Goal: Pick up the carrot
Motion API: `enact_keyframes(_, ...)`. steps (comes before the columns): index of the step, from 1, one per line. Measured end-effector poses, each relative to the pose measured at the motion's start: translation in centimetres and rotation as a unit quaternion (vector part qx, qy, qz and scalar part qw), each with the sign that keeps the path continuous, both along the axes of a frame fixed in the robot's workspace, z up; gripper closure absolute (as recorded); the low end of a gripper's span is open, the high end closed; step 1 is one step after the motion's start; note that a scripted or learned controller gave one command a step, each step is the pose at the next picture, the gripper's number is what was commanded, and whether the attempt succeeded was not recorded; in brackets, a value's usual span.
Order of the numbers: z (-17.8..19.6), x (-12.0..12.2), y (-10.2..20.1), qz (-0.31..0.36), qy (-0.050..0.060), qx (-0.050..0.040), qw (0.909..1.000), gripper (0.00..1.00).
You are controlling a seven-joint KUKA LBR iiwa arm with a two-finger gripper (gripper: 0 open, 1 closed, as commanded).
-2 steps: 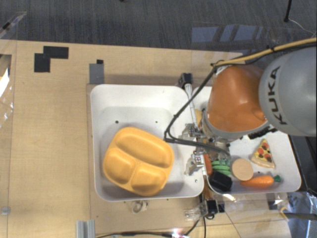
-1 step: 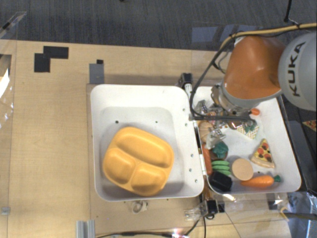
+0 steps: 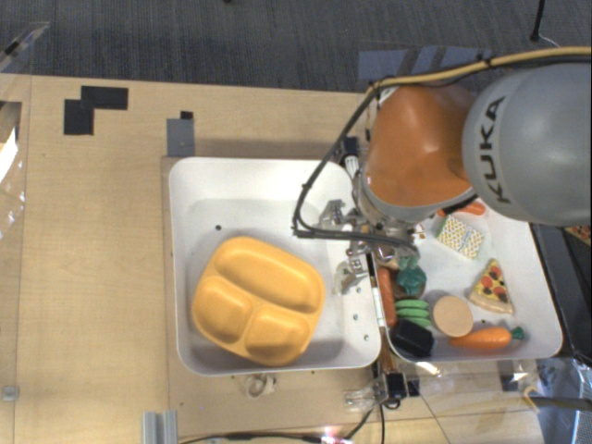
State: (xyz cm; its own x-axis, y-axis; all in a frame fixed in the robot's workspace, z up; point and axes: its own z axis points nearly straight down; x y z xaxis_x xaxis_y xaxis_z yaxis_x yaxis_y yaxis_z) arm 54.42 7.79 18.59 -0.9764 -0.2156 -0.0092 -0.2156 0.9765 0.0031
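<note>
A: Where does the carrot (image 3: 481, 339) lie from the gripper (image 3: 363, 268)?

B: Off toward the arm's side and nearer the front wall of the right bin (image 3: 546, 317), just beside the round wooden disc (image 3: 452, 315).

A: Its long axis?

B: Roughly across the bin, green top pointing away from the gripper.

A: And the gripper's state?

B: I cannot tell; the wrist hides it
</note>
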Motion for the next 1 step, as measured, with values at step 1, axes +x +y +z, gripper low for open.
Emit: enact_keyframes(1,-6.57,-2.4,6.85,0.138,0.002,-0.0009,0.9904,0.0)
